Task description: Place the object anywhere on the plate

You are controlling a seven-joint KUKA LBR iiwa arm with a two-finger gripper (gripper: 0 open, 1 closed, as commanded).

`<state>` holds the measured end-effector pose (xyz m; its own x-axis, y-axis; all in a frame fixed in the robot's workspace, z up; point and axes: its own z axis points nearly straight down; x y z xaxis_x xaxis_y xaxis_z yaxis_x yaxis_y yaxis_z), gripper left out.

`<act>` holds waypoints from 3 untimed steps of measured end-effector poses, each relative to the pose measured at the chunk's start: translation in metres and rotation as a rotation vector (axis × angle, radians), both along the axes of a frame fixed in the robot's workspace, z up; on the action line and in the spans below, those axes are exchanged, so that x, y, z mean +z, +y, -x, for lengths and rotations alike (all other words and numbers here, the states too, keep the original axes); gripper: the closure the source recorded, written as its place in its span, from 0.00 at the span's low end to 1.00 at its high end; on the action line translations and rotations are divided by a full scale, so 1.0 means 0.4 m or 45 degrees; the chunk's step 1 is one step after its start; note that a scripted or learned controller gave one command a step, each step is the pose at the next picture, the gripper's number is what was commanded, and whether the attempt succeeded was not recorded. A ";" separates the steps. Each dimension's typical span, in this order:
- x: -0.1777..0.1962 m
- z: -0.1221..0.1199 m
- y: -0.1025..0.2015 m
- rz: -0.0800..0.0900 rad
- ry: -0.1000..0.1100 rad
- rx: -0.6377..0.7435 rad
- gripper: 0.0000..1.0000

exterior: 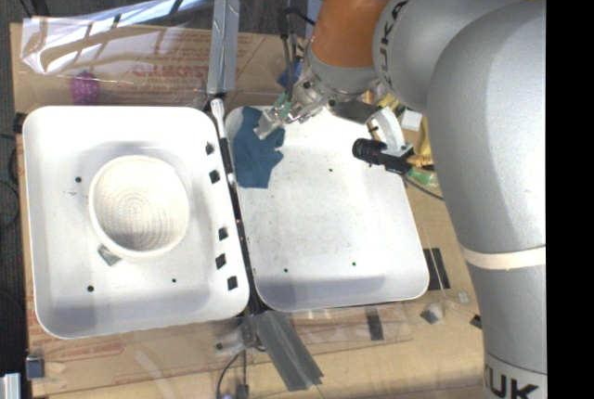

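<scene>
A white round plate (139, 204) lies in the left bin (56, 295). A dark blue crumpled cloth (254, 158) rests in the right bin's (371, 267) far left corner, against the divider. My gripper (271, 122) hangs right over the cloth's upper edge, its metal fingertips touching or just above the fabric. The arm's grey body and orange band come in from the right and hide the bin's far edge.
A small grey scrap (109, 254) lies by the plate's near-left rim. A purple object (85, 89) sits on the cardboard beyond the left bin, under a clear plastic sheet. Black clips line the divider between the bins.
</scene>
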<state>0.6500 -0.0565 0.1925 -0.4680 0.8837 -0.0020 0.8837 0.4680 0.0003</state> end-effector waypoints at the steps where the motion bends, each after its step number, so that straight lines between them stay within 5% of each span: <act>1: -0.002 0.128 0.182 -0.002 0.006 0.284 1.00; 2: -0.003 0.233 0.364 -0.002 0.007 0.563 1.00; 3: -0.002 0.123 0.255 -0.001 0.003 0.651 1.00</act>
<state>0.6008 0.0456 0.1917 -0.8405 0.5419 0.0001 0.5419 0.8405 -0.0011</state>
